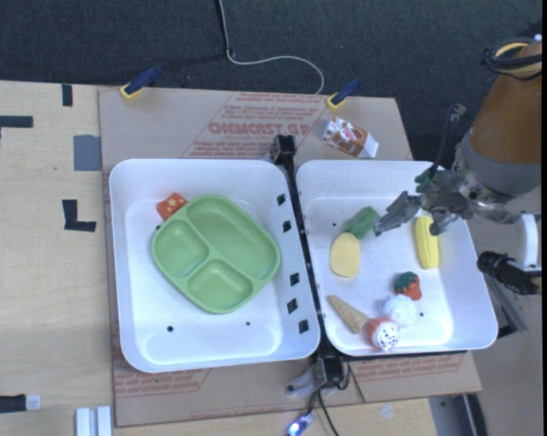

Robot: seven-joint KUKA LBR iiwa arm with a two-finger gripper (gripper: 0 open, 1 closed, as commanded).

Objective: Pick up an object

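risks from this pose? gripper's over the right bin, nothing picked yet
1. The gripper hangs between the green block and the yellow corn cob; a descent here may close on bare bin floor or clip one sideways.
2. The ice cream cone, the white ball and the strawberry lie clustered, so a grasp there may catch two or push them apart.
3. The corn sits near the right bin wall, leaving little clearance.

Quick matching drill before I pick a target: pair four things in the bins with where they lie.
Things:
1. green divided plate
2. toy corn cob
3. ice-cream cone
4. orange piece

Places:
A. right bin, near front wall
B. left bin, at the plate's back-left edge
C. left bin, middle
D. right bin, right side, by the gripper

Pairs: 1-C, 2-D, 3-A, 4-B
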